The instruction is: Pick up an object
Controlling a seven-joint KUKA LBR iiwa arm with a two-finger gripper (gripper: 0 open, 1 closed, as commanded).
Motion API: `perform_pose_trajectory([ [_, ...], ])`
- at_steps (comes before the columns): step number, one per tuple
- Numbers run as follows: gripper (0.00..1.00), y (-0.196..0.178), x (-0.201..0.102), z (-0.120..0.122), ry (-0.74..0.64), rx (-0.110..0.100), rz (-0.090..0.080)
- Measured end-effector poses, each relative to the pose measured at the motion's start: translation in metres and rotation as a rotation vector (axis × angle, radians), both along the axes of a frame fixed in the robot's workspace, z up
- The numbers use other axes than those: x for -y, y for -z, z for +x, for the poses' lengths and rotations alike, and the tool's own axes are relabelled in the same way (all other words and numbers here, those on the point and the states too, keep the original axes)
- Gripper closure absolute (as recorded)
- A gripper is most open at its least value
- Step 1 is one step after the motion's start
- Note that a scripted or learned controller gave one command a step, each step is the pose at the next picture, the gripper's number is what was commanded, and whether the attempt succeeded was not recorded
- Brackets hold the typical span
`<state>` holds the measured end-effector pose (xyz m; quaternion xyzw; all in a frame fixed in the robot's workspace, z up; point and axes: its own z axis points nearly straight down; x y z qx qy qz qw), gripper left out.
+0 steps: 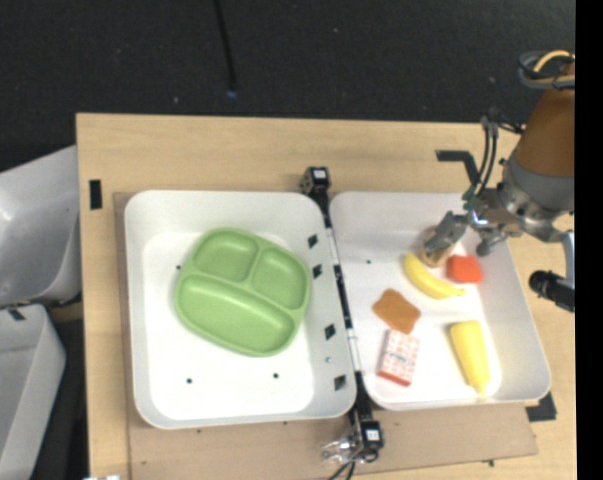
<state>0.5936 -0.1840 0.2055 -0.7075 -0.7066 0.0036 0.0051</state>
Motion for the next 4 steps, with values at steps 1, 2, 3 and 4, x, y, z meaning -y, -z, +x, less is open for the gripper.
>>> perform_pose_trajectory([
  [1,0.0,-0.008,0.0,0.003,-0.003,0.014,-0.003],
  [2,0.0,0.035,-0.002,-0.002,-0.001,0.009,-0.004],
  [3,0.0,0.08,0.006,-0.006,0.0,0.009,-0.004],
  [4,0.0,0.105,0.007,-0.006,0.003,0.011,-0.005],
])
